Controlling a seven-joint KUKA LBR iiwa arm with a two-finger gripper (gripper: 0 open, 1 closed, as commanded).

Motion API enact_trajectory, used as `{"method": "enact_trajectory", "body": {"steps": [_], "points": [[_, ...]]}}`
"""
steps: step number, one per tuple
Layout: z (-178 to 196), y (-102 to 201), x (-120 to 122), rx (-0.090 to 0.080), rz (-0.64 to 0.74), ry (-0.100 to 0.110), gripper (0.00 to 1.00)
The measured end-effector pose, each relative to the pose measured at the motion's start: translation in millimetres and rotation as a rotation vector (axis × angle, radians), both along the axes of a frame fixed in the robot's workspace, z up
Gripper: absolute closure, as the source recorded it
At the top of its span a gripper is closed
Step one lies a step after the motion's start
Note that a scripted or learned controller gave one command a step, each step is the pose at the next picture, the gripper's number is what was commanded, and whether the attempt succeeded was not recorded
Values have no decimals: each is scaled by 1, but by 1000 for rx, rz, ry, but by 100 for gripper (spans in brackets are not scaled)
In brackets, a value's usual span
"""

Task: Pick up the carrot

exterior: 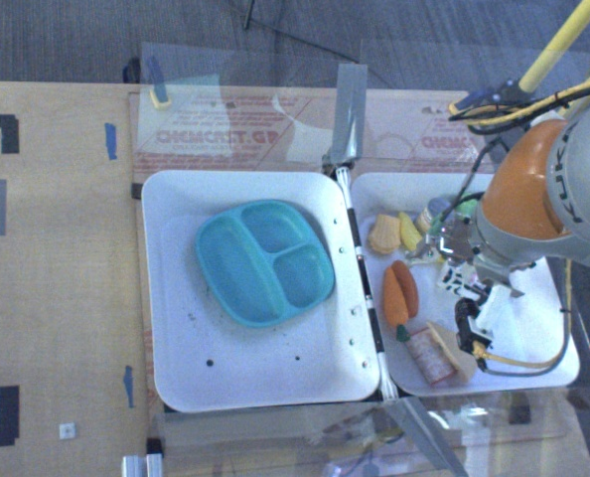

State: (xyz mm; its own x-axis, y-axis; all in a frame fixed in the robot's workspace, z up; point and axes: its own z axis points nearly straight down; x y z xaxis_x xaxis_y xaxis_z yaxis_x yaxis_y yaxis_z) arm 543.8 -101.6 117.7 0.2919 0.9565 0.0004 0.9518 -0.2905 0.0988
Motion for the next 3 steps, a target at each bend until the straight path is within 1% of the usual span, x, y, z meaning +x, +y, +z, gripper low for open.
{"method": "enact_trajectory", "body": {"steps": [1,2,3], "points": [[0,-2,-33,-4,62,-6,0],[-2,-16,52,13,-30,38,0],[-2,-8,41,-9,65,26,0]]}}
